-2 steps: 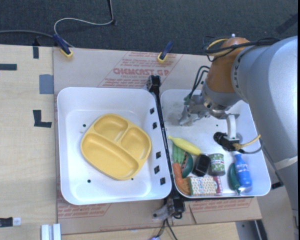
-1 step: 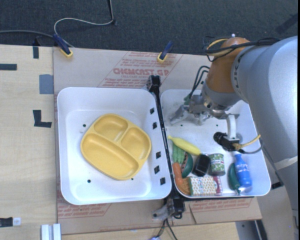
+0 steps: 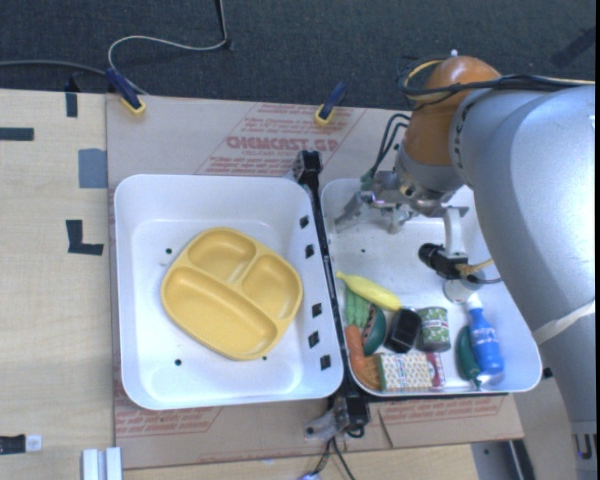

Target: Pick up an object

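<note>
Two white bins, one arm, a pile of small things.

The left bin [image 3: 140, 298] holds one yellow plate [image 3: 232, 291]. The right bin [image 3: 525, 343] holds one banana [image 3: 372, 292], one blue bottle [image 3: 483, 342], one green can [image 3: 433, 326] and more, all crowded at its near edge. The jaws hang over its open far end; I cannot tell their state.

The arm [image 3: 540, 178] is cut off by the right edge and covers the right bin's [image 3: 380, 258] far right corner. The end effector [image 3: 392, 206] sits under the wrist, its fingertips too small to tell. The small packet's [image 3: 408, 371] print is unreadable. The worktop [image 3: 40, 268] runs off the left edge
</note>
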Robot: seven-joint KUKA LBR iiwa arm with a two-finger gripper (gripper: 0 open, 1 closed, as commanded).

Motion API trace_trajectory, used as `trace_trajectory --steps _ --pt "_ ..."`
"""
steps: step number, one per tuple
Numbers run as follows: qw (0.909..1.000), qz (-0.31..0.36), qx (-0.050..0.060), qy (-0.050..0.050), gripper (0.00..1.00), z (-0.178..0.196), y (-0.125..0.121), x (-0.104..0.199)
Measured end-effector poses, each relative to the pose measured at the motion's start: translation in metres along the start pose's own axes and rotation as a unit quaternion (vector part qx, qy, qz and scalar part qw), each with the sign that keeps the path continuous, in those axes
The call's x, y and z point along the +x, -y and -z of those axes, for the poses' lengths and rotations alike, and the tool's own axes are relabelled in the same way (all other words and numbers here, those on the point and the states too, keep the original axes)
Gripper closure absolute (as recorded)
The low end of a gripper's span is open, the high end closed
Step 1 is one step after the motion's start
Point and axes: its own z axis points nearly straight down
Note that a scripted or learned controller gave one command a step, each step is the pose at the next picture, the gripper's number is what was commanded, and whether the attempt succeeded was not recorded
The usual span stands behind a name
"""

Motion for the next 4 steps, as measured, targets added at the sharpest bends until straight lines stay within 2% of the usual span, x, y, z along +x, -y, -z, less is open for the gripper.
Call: trace_trajectory --steps 1,2,3,4 --pt "1.0 0.0 0.0 0.001 1.0 0.01 0.0 0.0" --pt "1.0 0.0 0.0 0.001 0.0 0.01 0.0 0.0" --pt "1.0 0.0 0.0 0.001 0.0 0.0 -0.001 -0.002" --pt "1.0 0.0 0.0 0.001 1.0 0.011 -0.001 -0.002"
